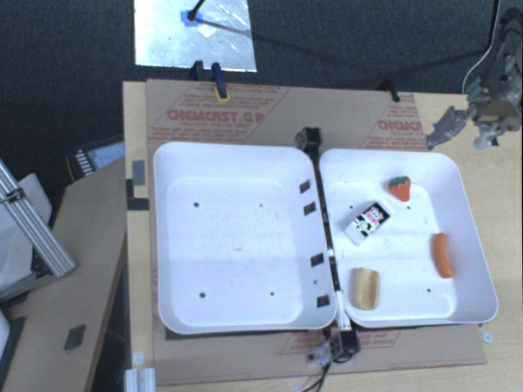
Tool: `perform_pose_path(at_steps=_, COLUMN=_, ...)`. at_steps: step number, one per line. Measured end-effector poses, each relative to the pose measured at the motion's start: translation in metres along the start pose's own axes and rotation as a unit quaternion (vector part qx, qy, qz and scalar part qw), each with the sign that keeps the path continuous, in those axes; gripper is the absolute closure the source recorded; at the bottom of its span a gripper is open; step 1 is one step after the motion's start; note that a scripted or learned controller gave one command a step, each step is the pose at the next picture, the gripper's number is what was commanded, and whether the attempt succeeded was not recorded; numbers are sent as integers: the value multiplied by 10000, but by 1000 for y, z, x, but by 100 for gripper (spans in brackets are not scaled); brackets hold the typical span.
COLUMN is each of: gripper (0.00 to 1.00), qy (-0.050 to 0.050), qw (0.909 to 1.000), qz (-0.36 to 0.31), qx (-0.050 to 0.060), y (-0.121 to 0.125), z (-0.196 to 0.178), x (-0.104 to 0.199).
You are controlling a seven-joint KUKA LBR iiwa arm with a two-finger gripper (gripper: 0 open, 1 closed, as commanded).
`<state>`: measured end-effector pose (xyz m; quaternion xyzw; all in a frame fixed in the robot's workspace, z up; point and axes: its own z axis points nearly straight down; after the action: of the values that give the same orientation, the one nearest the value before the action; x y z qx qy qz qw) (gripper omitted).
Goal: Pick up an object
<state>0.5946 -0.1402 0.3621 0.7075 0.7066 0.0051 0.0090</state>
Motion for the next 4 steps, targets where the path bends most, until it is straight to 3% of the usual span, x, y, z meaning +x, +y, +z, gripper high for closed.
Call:
perform_pose_path(at_steps=1, gripper=0, qy=22, qw=10000, qz=-52, qx=-11, y=-56, z=-147, x=48)
perform_pose_path(at_steps=2, gripper=0, qy=39, qw=10000, qz=-69, qx=58, y=-103, z=-179, x=123)
perform_pose_path(at_steps=3, gripper=100, qy=26, qw=10000, qz=-45, qx=60, y=-101, z=-188, x=119)
perform_pose_path(at_steps=4, gripper=100, qy=26, qw=10000, qz=-67, qx=43, y=-101, z=-199, x=119)
